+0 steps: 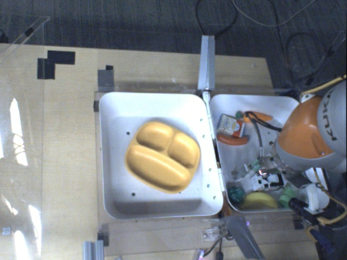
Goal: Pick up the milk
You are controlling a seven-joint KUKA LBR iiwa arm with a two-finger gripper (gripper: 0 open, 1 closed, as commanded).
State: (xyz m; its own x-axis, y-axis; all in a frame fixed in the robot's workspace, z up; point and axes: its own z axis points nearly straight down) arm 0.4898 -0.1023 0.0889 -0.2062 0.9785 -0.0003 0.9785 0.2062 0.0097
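From where I sit, the claw [264, 173] is low in the right bin [287, 103], near its front edge; I cannot tell its state, since the arm [309, 131] and clutter hide it. Just in front lies a banana [259, 200] against the front wall. The milk [228, 124], a small carton, sits near the bin's back left corner, against the left wall, beside a red thing [233, 140]. I judge it light, stiff but crushable, best gripped across its flat sides. The left bin [114, 145] holds bread [162, 156].
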